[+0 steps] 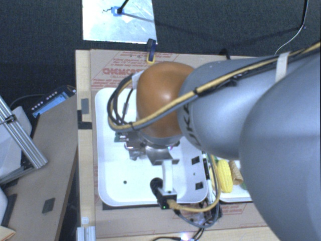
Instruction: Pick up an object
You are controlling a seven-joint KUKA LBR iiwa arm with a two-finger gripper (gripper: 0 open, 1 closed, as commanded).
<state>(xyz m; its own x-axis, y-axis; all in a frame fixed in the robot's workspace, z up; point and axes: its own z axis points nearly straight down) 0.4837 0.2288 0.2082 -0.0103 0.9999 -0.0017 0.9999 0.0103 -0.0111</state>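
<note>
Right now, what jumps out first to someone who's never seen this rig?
The grey arm swallows the right half of the view, and its orange band bulges over the left white bin. Cables loop off the band's left side above the bin. A yellow corn-like object peeks from under the arm in the right bin, next to the divide between the two.

1. I see dark carpeted floor (40, 34) across the far side.
2. A shiny silver sheet (118, 14) lies on it, far left of centre.
3. At the left stands a tan side table (50, 159) bearing an aluminium rail (22, 139).
4. Printed cardboard (125, 64) covers the bench top.
</note>
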